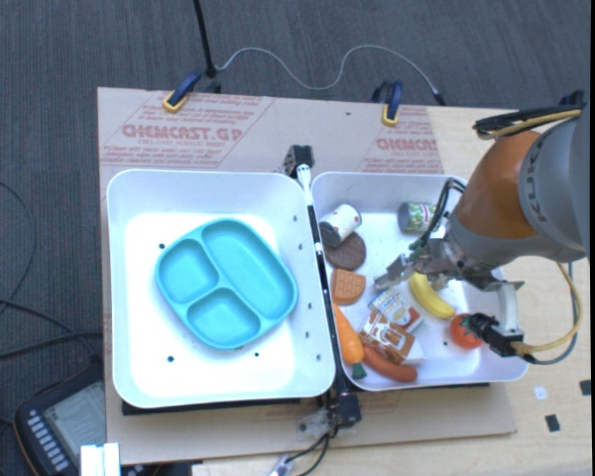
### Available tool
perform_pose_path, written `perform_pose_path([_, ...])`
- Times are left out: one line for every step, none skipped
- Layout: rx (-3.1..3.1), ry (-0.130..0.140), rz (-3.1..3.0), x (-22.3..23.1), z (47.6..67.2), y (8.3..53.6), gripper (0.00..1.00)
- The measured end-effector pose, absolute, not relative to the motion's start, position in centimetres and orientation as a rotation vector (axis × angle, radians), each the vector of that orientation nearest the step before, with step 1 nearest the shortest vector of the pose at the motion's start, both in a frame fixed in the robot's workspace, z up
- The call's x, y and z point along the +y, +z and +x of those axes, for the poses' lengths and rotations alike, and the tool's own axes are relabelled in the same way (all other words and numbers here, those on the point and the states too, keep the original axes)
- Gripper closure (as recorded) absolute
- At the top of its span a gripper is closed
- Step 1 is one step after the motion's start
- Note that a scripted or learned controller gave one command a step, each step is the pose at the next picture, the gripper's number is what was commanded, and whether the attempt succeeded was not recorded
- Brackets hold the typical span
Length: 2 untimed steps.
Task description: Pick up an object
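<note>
My gripper (pixel 401 269) hangs low over the middle of the right bin (pixel 377 188), with the grey and orange arm reaching in from the right. A yellow banana (pixel 431 297) lies just right of and below it, very close; whether they touch is unclear. A printed snack packet (pixel 391 329) lies just below the gripper. A brown cookie (pixel 345 252) and an orange waffle piece (pixel 349 286) lie to its left. I see nothing clearly held.
The right bin also holds a white cup (pixel 343 216), a green can (pixel 416 215), a carrot (pixel 349 341), a sausage (pixel 388 367) and a red tomato (pixel 465 331). A blue divided plate (pixel 226 282) lies in the left bin (pixel 119 296). A cable (pixel 550 345) loops at the arm's right.
</note>
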<state>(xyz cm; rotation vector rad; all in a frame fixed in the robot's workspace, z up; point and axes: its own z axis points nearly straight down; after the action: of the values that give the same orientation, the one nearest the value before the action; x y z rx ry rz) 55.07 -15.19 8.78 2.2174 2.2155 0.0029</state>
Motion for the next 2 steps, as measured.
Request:
perform_pose_path([2.213, 0.006, 2.215, -15.2, 55.2, 9.9, 1.00])
perform_pose_path([2.224, -0.001, 2.221, -6.9, 48.5, 18.4, 1.00])
